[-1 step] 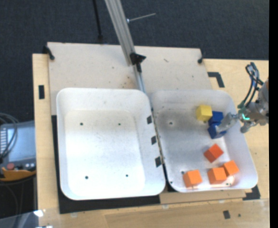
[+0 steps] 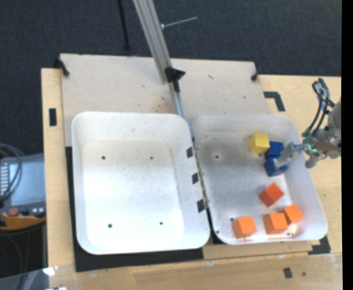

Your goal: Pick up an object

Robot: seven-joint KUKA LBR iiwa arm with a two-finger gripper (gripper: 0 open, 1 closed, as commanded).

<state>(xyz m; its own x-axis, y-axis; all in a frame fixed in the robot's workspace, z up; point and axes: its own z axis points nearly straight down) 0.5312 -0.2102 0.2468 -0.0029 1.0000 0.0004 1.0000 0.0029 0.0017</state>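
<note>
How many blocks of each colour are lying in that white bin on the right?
Orange blocks: 4
Blue blocks: 2
Yellow block: 1
Total: 7, all in the right bin.

My gripper point(image 2: 298, 150) is small, grey metal with a pale finger. Dark looping cables point(image 2: 320, 104) run above my wrist, where a green spot glows.

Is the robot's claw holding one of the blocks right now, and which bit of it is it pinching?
It cannot be told. The gripper sits right against the blue blocks in the right bin, but it looks too small and blurred to show a hold.
</note>
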